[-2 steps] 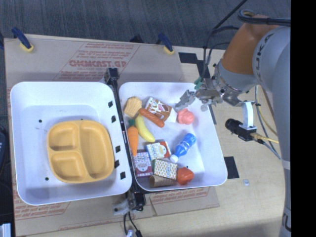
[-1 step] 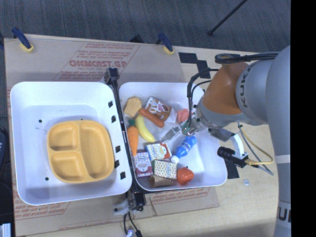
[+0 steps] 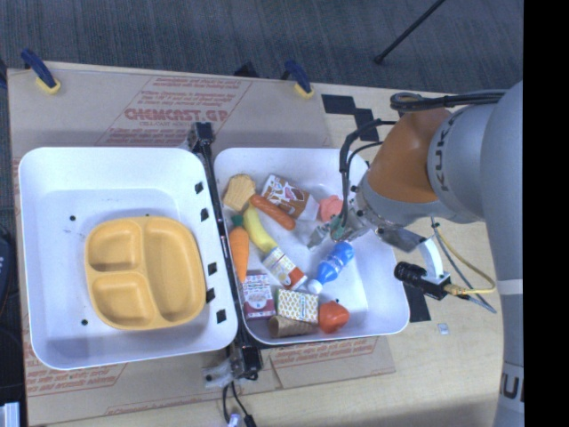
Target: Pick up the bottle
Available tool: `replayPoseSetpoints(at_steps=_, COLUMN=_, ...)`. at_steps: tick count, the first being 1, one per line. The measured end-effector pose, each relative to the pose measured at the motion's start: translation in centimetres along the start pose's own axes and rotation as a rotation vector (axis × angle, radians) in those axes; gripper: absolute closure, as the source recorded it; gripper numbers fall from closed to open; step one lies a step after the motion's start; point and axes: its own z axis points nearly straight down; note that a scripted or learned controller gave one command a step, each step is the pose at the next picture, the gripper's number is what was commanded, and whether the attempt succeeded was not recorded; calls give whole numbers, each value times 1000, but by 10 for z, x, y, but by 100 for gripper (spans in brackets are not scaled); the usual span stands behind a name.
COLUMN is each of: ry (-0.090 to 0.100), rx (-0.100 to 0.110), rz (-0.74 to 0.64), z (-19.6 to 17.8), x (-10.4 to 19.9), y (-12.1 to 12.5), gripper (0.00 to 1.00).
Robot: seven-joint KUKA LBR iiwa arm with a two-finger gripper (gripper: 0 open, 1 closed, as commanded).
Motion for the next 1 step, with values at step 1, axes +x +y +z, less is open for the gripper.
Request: replayPoseSetpoints(at_steps=1, ry=1, rx=5, rz=196, z=-79, x=33, y=-22, gripper=100)
